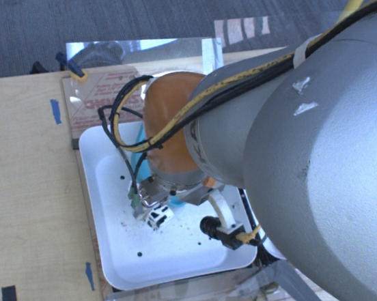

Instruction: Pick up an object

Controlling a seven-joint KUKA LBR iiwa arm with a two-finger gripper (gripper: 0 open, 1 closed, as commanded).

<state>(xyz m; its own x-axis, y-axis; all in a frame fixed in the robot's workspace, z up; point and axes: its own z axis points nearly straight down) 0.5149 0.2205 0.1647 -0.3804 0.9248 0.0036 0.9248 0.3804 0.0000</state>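
Note:
My gripper (154, 213) hangs low over the middle of the left white bin (104, 192), below the orange band (168, 125) of the arm. A small green object (134, 199) lies right at its left side, touching or nearly touching it. A blue object (142, 166) shows partly behind the wrist, mostly hidden by it. Whether anything is held is hidden by the wrist.
The grey arm (312, 150) covers the right half of the view and the second bin. Black and yellow cables (122, 120) loop off the wrist over the bin's back. Dark specks dot the bin floor (140, 254). The wooden bench (30, 201) lies to the left.

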